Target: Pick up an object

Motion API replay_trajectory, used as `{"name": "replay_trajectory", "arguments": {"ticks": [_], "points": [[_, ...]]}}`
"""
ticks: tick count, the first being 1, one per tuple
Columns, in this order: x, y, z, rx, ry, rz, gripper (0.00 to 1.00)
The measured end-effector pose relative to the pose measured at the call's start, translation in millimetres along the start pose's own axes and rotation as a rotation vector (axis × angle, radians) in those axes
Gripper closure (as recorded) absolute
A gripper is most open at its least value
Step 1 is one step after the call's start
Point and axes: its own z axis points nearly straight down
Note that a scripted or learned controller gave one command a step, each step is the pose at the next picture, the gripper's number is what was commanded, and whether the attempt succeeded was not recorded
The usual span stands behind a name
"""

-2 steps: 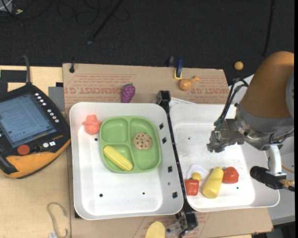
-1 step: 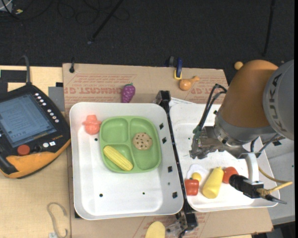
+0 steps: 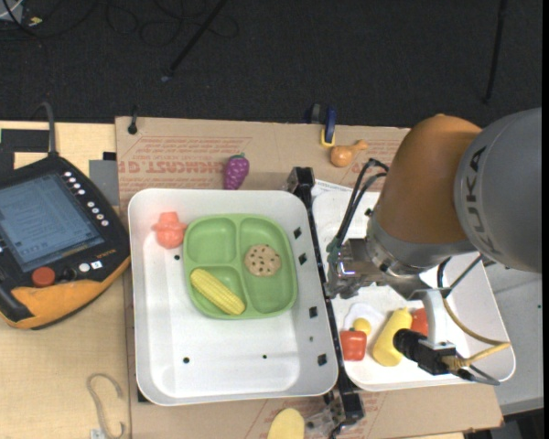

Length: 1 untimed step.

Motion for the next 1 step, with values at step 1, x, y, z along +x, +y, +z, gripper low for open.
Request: {"name": "replay_trajectory", "arguments": {"ticks": [1], "points": [[48.6, -15.8, -4.0, 0.000, 0.000, -0.001, 1.00]]}}
